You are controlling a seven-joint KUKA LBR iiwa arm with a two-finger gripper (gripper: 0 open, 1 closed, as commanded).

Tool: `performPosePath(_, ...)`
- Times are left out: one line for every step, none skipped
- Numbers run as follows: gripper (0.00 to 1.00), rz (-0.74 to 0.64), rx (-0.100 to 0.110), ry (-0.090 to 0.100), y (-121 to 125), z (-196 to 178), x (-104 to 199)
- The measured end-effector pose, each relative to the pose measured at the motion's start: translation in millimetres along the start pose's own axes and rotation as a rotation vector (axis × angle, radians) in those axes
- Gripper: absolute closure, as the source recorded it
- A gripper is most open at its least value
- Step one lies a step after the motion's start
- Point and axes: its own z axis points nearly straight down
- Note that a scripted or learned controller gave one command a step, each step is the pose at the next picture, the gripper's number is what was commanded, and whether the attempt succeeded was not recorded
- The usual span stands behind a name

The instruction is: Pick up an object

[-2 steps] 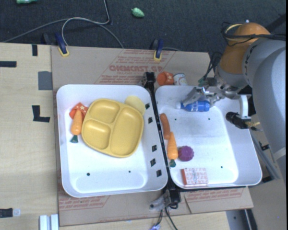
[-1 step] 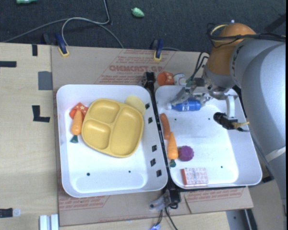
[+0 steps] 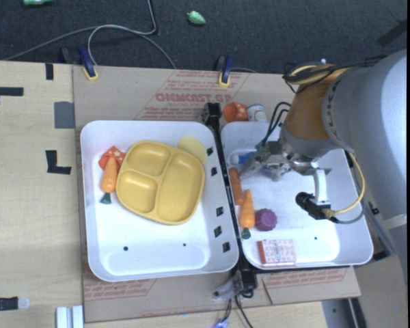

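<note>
My gripper (image 3: 272, 164) hangs low over the back left part of the right bin (image 3: 342, 244), mostly covered by the grey arm and its orange band. A small blue object (image 3: 244, 159) lies just to its left. Along the bin's left wall lie an orange stick (image 3: 234, 183) and a carrot (image 3: 247, 212). A purple ball (image 3: 265, 219) rests beside the carrot. Near the front edge a red and white box (image 3: 278, 251) lies flat.
The left bin (image 3: 150, 258) holds a yellow divided plate (image 3: 160, 182), a carrot (image 3: 108, 176), a red item (image 3: 111, 157) and a pale yellow piece (image 3: 191, 145). Behind the bins sit an orange item (image 3: 234, 111) and a small white bottle (image 3: 256, 113).
</note>
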Motion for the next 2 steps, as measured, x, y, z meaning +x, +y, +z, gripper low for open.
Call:
performPosePath(0.0, -0.005, 0.002, 0.007, 25.9, -99.1, 43.8)
performPosePath(0.0, -0.003, 0.002, 0.007, 19.4, 0.6, 5.1)
